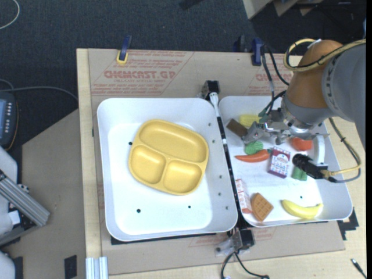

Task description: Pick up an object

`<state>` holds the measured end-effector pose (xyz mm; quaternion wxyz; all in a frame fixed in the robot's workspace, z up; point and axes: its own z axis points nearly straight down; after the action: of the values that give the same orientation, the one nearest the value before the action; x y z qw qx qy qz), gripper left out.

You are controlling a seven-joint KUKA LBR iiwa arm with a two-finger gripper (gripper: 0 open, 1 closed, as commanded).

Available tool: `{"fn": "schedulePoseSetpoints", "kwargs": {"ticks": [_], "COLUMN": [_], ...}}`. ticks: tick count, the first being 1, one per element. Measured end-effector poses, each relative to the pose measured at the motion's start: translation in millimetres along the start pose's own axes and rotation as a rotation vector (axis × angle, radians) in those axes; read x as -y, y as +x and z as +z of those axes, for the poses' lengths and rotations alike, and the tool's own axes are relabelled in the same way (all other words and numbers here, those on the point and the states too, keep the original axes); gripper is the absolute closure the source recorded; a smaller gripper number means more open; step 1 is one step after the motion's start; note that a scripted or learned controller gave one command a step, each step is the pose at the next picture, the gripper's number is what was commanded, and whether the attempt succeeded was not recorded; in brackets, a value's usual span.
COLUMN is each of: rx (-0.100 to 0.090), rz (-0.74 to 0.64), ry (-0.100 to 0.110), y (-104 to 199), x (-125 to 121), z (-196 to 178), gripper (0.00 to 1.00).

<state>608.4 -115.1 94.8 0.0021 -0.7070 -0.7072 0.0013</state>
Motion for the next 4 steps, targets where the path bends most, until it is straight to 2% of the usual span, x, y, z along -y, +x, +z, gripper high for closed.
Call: {"fn": "schedulePoseSetpoints", "kwargs": {"ticks": [1,2,4], "rx": [0.0,0.001,0.003], "rz": [0.0,0.001,0.001], "ry": [-0.001,-0.005,-0.011], "y": [0.5,0.5,-16.2], "x": [0.2,-0.6,-6.2], "z": [10.7,-0.7,-96.9], "gripper": [0.0,1.0,1.0]}}
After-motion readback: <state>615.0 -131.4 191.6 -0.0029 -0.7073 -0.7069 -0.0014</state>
